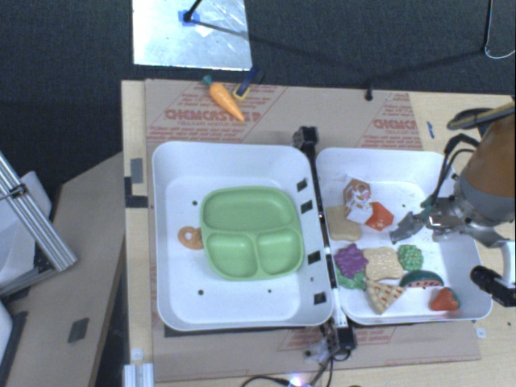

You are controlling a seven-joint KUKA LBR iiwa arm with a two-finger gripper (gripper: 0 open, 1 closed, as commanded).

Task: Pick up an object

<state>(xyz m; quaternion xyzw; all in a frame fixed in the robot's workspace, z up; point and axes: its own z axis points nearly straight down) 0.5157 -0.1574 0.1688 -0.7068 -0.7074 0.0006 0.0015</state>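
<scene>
Toy foods (379, 260) lie clustered in right bin (459, 168).

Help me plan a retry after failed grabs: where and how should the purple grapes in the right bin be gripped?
Grip the purple grapes across their narrower width, from straight above: they lie flat, the bin wall close beside them.

Red "CHEMCAST" lettering repeated on the brown board (274, 103) under the bins, smaller print too blurred to read

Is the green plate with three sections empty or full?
Empty. The green three-section plate in the left white bin shows bare green in every compartment.
</scene>
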